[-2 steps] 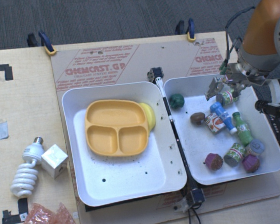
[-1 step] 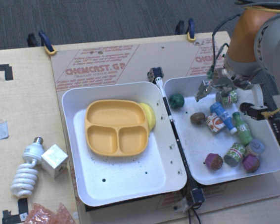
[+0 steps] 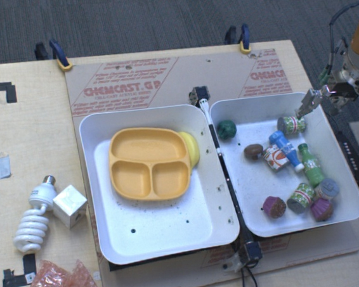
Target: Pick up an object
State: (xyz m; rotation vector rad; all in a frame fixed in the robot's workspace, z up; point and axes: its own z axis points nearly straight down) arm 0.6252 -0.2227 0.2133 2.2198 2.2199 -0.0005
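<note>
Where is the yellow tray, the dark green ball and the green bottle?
yellow tray (image 3: pixel 146 144): camera view, on its big top compartment.
dark green ball (image 3: pixel 226 129): camera view, on the ball's middle.
green bottle (image 3: pixel 311 166): camera view, on the bottle's body.

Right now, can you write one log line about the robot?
end effector: above right white bin's far corner | nearest: small grey-green can | held: nothing visible | left bin: yellow divided plastic tray

Open floor around the green ball (image 3: pixel 226 129) in the right bin (image 3: pixel 252 224) — far side crowded — bottles, cans packed close
</note>
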